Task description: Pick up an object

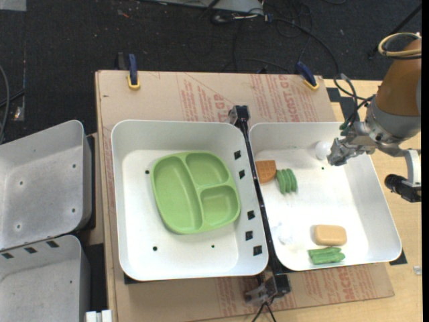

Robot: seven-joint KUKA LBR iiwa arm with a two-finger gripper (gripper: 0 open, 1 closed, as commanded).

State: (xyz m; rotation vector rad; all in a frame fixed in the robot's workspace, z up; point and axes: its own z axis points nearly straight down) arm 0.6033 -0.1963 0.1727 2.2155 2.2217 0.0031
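Hovering near the back edge of the right shallow white plastic bin (375, 180), the gripper (333, 154) risks grabbing nothing, since the ribbed green toy (287, 180), orange waffle-like piece (266, 171) and tan block (329, 234) lie well apart from it.

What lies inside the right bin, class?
The right bin holds an orange waffle, a green ridged piece, a tan block and a green pod. The gripper covers its far corner.
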